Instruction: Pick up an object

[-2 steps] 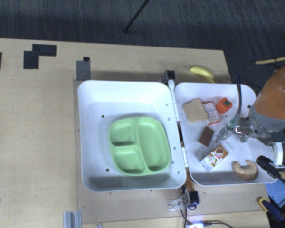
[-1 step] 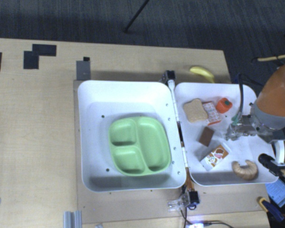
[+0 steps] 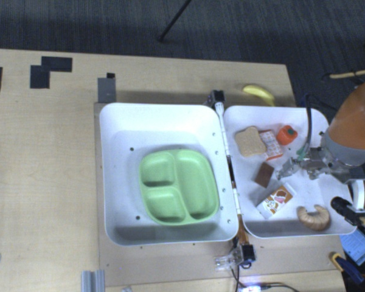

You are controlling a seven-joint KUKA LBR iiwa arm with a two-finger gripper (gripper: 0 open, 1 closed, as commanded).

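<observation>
Two white bins sit side by side on the desk (image 3: 42, 163), their inner rims touching along a seam at centre frame. The left bin (image 3: 118, 163) holds a green tray (image 3: 178, 185) at its middle, with bare floor open all around it.

The right bin (image 3: 255, 224) is crowded. A bread slice (image 3: 249, 141) lies at its upper left, touching a small red-and-white packet (image 3: 270, 142); an orange-red item (image 3: 286, 135) is just beside that, near the top rim. A brown block (image 3: 264, 175) lies mid-bin. A printed carton (image 3: 275, 201) lies below it, close to the bottom rim, and a croissant (image 3: 314, 217) rests in the lower right corner, almost against the rim.

The arm (image 3: 356, 132) comes in from the right edge of the frame, over the bin's right rim. The claw (image 3: 295, 165) hangs over the middle of the right bin, between the brown block and the right wall, above the carton. How far it is parted I cannot tell, and nothing can be seen between its tips. Bare floor lies under it and toward the croissant.

A yellow banana (image 3: 258, 93) lies on the desk just beyond the right bin's top rim.
</observation>
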